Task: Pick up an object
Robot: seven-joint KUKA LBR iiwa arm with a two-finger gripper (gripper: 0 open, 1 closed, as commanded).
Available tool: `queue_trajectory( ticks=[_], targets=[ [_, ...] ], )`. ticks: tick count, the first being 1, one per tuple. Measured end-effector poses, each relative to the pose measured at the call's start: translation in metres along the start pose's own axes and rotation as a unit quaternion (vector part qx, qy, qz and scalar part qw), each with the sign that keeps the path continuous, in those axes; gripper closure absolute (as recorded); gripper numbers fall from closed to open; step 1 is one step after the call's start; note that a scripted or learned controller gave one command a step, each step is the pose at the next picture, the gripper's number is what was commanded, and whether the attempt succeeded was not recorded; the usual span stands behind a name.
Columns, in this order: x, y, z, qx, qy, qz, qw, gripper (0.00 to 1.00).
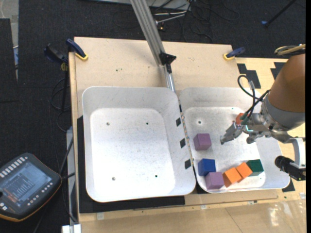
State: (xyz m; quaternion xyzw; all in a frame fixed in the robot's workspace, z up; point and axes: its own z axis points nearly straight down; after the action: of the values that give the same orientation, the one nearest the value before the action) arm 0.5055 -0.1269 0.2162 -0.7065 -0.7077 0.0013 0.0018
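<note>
Hovering in your right bin (272, 180), the gripper (232, 134) sits just right of the purple cube (202, 141), jaw state unclear.

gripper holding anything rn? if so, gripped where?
Nothing held. The gripper hangs over the right bin, apart from the nearest purple cube.

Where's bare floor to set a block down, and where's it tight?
Left bin: floor bare wall to wall. Right bin: free strip along the far wall, above the upper purple cube. Crowded along its near wall: blue cube, lower purple cube, orange cube, green cube. Gripper hangs mid-bin.
</note>
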Motion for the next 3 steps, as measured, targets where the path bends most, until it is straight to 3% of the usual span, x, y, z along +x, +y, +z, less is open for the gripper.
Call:
queue_trajectory(
  ticks=[1,3],
  targets=[
    [0.000,0.001,-0.002,-0.002,0.000,0.001,1.0000,0.00],
    [-0.006,0.006,0.104,0.001,0.000,0.002,1.0000,0.00]
  ],
)
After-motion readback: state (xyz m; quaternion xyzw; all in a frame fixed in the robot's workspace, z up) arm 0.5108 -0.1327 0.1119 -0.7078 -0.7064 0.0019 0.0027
